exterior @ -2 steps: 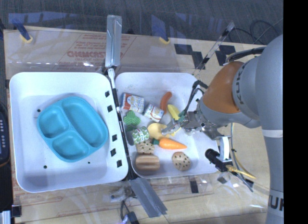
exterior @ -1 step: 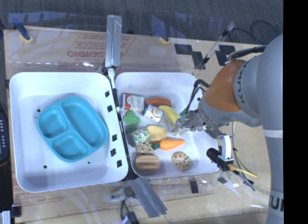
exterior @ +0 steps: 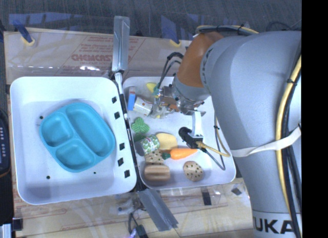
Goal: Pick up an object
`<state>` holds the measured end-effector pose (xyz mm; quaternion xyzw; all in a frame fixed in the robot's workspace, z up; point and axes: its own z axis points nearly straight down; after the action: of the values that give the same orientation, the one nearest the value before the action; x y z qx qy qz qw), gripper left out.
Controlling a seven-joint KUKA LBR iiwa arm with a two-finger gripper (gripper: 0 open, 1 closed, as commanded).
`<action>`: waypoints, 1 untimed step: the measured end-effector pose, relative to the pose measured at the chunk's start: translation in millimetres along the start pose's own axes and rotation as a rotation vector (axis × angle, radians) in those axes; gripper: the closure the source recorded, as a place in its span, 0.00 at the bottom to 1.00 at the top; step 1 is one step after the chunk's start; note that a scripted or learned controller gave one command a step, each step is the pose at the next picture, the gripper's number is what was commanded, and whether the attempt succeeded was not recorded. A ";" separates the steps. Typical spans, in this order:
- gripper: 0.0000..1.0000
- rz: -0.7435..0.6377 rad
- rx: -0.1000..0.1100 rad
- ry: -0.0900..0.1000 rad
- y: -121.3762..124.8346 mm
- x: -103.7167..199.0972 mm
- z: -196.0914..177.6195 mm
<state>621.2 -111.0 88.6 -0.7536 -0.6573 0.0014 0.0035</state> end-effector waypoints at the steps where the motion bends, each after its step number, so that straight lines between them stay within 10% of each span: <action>1: 1.00 0.317 0.001 0.000 -51.5 3.9 -0.5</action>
<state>570.8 -100.1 89.5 -0.8478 -0.5302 0.0023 0.0037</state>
